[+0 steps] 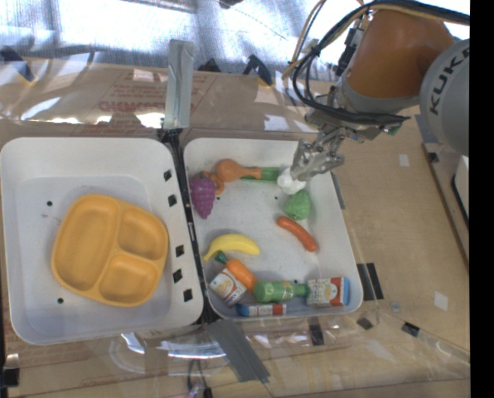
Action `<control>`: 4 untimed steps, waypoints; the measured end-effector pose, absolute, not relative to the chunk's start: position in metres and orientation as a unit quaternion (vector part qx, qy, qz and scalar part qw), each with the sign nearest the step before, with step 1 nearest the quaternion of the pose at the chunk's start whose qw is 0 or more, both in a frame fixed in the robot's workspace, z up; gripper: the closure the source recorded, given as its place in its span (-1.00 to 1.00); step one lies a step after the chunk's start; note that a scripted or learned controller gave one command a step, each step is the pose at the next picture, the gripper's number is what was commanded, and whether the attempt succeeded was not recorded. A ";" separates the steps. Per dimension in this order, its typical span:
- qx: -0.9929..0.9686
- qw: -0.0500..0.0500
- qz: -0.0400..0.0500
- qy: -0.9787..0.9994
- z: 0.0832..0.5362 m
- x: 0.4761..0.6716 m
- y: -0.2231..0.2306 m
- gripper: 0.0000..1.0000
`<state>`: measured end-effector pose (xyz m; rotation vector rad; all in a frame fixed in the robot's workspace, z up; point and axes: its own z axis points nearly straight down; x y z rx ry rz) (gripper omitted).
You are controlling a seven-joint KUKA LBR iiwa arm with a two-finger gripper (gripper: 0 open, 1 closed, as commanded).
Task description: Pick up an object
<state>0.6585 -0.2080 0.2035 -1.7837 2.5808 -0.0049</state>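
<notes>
The right bin [342, 247] holds several toy foods: an orange carrot with a green stem [232, 171], purple grapes [203, 195], a yellow banana [234, 245], an orange-red sausage [297, 233] and a green and white piece [296, 199]. Along the bin's near wall lie a green bottle [278, 290], a small carton [328, 290] and a can [223, 285]. My gripper [312, 166] hangs over the bin's far right corner, just above and to the right of the green and white piece. Its tip is close to the white top of that piece; I cannot tell if they touch.
The left bin [23, 181] holds a yellow divided tray [108, 249]. A divider wall [179, 222] separates the bins. Black cables [313, 48] loop from the orange wrist band [392, 48] above the right bin's far edge. Brown bench surface [404, 247] lies to the right.
</notes>
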 end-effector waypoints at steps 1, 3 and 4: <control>-0.666 0.002 -0.001 0.746 0.198 0.659 -0.207 1.00; -0.780 0.000 0.001 0.626 0.221 0.570 -0.205 1.00; -0.820 0.000 0.003 0.572 0.176 0.524 -0.138 1.00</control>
